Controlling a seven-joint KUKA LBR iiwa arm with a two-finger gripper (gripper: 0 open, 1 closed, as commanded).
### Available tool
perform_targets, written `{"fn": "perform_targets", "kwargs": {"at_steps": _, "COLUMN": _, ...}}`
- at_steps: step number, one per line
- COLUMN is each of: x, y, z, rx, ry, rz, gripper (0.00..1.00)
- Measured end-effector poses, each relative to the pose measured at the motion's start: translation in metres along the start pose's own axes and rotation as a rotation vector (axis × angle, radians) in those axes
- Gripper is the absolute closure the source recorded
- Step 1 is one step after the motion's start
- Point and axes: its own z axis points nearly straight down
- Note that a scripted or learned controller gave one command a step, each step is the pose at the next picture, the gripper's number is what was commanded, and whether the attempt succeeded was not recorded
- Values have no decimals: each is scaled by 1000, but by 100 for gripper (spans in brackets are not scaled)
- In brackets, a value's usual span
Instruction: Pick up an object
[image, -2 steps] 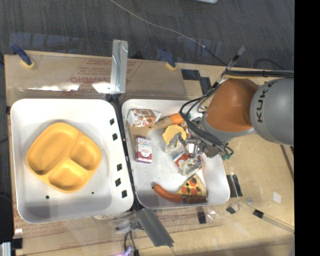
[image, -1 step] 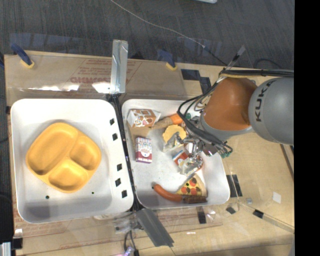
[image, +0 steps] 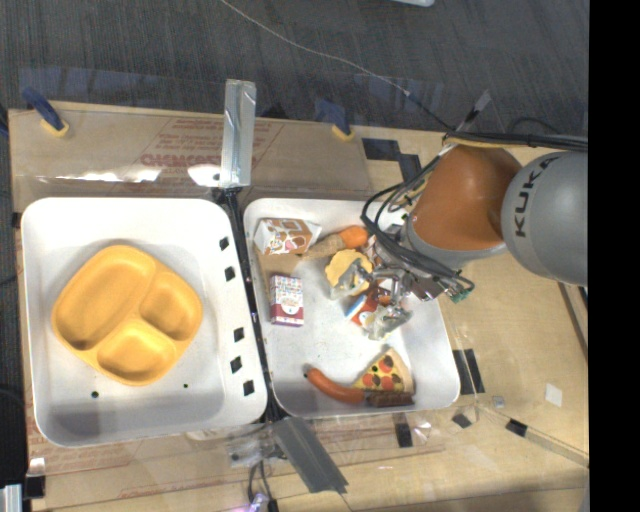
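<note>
Over the right white plastic bin (image: 432, 375): grey arm with orange band (image: 470, 205), tool (image: 385, 300) low among small toy foods; opening impossible to tell. Nearby, red toy sausage (image: 335, 386), likely light, stiff, slippery; best pinched across its middle.

Landmark: right bin (image: 300, 395).

- Hand (image: 392, 300) over the bin's right half; wrist, cables and orange band (image: 458, 205) cover it from above. Finger state cannot be told.
- Small cluster of items (image: 372, 305) under the hand: red, blue and clear bits, too jumbled to identify. Contact with the hand cannot be judged.
- Orange item (image: 353, 237) at the bin's far side: partly covered by cables, kind unclear.
- Carton (image: 284, 237) in the bin's far-left corner: print too small to read.
- Arm (image: 552, 220) right of the bin: cut off at the view's edge.
</note>
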Motion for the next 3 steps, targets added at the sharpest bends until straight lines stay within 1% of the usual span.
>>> {"fn": "perform_targets", "kwargs": {"at_steps": 1, "x": 12, "y": 9, "z": 1, "rx": -4, "ry": 2, "rz": -24, "gripper": 0}}
{"fn": "perform_targets", "kwargs": {"at_steps": 2, "x": 2, "y": 7, "z": 0, "rx": 0, "ry": 0, "rz": -79, "gripper": 0}}
{"fn": "perform_targets", "kwargs": {"at_steps": 3, "x": 0, "y": 25, "z": 2, "rx": -4, "ry": 3, "rz": -52, "gripper": 0}}
